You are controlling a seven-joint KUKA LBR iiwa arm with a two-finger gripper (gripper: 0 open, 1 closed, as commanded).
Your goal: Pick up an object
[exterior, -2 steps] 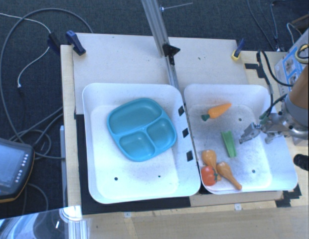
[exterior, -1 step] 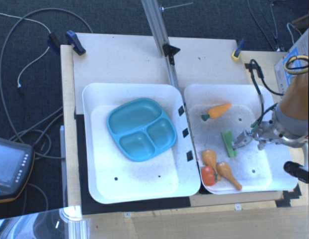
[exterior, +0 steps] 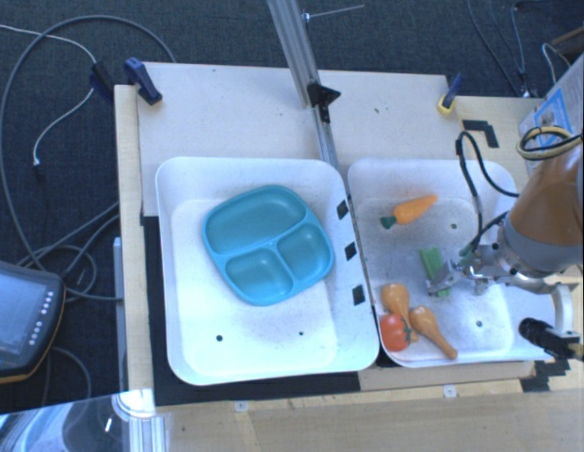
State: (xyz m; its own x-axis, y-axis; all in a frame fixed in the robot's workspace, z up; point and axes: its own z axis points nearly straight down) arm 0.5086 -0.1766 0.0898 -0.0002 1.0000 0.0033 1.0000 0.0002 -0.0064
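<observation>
- The gripper (exterior: 449, 278) sits in the right bin (exterior: 480, 342), at a green block (exterior: 431, 265); its grip cannot be told
- Same bin: carrot (exterior: 411, 209), tomato (exterior: 394, 331), two tan gourds (exterior: 433, 331)
- The left bin (exterior: 179, 252) holds a blue divided plate (exterior: 267, 244)

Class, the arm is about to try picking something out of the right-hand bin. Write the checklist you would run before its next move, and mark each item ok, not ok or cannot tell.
1. Target in reach: the small green block lies in the right white bin, just left of the gripper. Ok.
2. Fingers open wide enough for it: cannot tell.
3. Gripper already holding something: cannot tell.
4. Room around the target: the orange toy carrot lies apart above it, and the red tomato and tan drumstick pieces lie apart below. Ok.
5. Black cable keeps off the toys: it hangs over the bin beside the arm. Cannot tell.
6. Blue divided plate out of the way, in the left bin. Ok.
</observation>
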